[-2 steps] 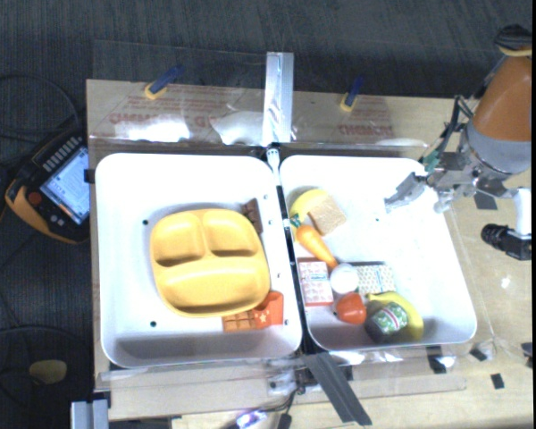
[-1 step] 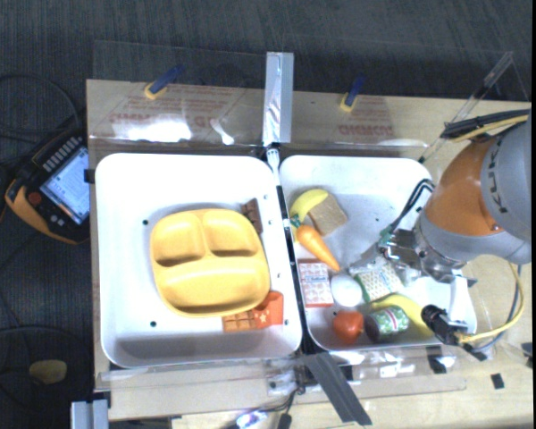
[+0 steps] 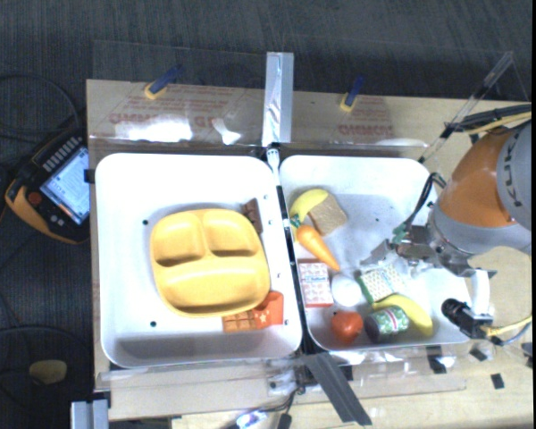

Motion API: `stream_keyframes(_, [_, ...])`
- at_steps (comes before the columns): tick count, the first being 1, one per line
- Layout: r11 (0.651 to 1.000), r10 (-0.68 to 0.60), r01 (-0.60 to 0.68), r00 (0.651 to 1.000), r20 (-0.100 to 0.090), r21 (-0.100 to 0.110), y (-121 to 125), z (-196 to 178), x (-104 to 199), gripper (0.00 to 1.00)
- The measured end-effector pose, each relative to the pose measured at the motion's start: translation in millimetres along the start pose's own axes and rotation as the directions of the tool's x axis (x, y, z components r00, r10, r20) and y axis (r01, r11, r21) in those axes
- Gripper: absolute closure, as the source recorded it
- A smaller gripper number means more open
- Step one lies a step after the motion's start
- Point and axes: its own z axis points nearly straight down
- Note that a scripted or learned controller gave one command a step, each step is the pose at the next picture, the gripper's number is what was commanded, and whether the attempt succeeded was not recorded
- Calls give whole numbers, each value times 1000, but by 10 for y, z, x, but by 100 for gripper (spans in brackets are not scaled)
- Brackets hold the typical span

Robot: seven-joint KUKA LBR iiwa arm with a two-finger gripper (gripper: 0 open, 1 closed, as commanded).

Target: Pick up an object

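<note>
My gripper (image 3: 390, 256) reaches into the right bin (image 3: 375, 175) from the right, below the orange band (image 3: 476, 184) of the arm. It hangs just above a green-and-white packet (image 3: 376, 285), near the bin's middle. Close by lie a white egg (image 3: 346, 290), a red tomato (image 3: 345, 327), a green can (image 3: 389, 323) and a yellow banana (image 3: 414, 312). Further left are a carrot (image 3: 315, 245), a tan bread slice (image 3: 329, 214), a yellow fruit (image 3: 305, 202) and a red-and-white box (image 3: 314, 283). Nothing shows as lifted.
The left bin (image 3: 116, 239) holds a yellow divided plate (image 3: 209, 259), a brown piece (image 3: 251, 213), an orange block (image 3: 271, 310) and a waffle-like piece (image 3: 239, 322). A raised divider (image 3: 285, 257) separates the bins. A pendant (image 3: 61, 190) lies off the bench at left.
</note>
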Motion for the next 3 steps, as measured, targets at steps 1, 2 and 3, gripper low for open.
stream_keyframes(1, [996, -88, 88, 996, 11, -19, -233, 183, 174, 0])
stream_keyframes(2, [996, -88, 89, 996, 8, -17, -235, 104, 185, 100])
stream_keyframes(3, [997, -76, 76, 997, 3, -1, -211, -1287, 591, 100])
